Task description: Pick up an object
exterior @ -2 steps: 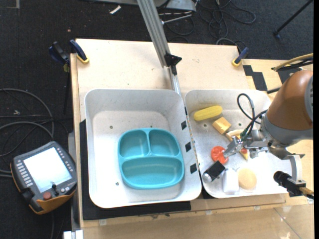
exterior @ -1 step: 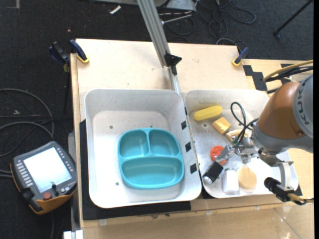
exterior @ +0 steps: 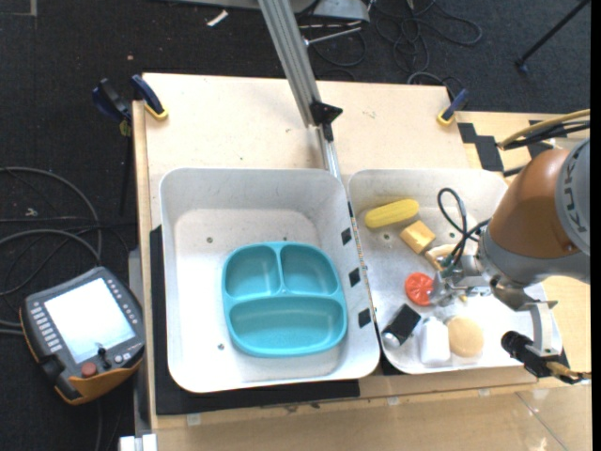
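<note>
Gripper (exterior: 449, 285) down inside the right bin (exterior: 488, 184), at about the bin's centre. Fingers not resolvable from this angle (metal parts and cabling crowd the tip), so cannot tell whether they stand apart or together, nor whether anything sits between them. Tip lies just beside the red object (exterior: 419, 288), which is at its 9 o'clock; contact not certain.

Arm (exterior: 540, 219) enters from 3 o'clock, the orange band bulking over the bin's right half, the grey wrist below it angled down and to the left toward the bin floor. A black cable loops from the wrist up toward 12 o'clock.

Right bin contents, taken from the gripper: yellow banana-shaped piece (exterior: 392, 213) at 11 o'clock, near the back wall; tan block (exterior: 418, 237) between that and the tip; cream egg-shaped object (exterior: 465, 337) at 5 o'clock; white block (exterior: 434, 342) just beside it on the left, touching or nearly so; black block (exterior: 402, 324) at 7 o'clock, tilted, near the divider side.

Left bin (exterior: 188, 205) carries a teal divided tray (exterior: 282, 299), three compartments, lying flat just right of centre.
</note>
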